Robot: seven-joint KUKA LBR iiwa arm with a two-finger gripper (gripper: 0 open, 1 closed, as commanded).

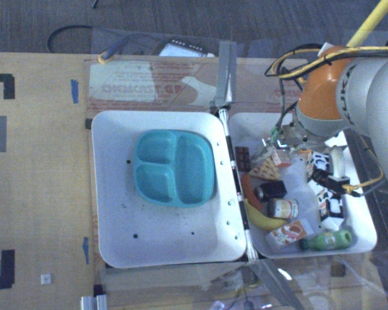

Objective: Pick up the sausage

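The arm [349,89] comes in from the right, and its orange band and grey body cover the top right corner of the right bin [365,228]. The gripper [279,141] is down in the upper part of that bin, tangled among cables and bright glare; I cannot tell how it stands or whether it has anything.

The sausage [247,186] looks to be the reddish piece by the right bin's left wall, partly tucked under the clutter, its upper end hard to follow. Just below it lies a banana [262,218], curving along the same wall. A small jar [282,208] sits beside the banana, a dark can [269,190] just above the jar. A green bottle [326,240] lies on its side near the bin's lower edge, next to a flat packet [286,233]. A waffle-like wedge [266,168] lies near the gripper.

The left bin [116,237] holds a teal divided plate [174,167].
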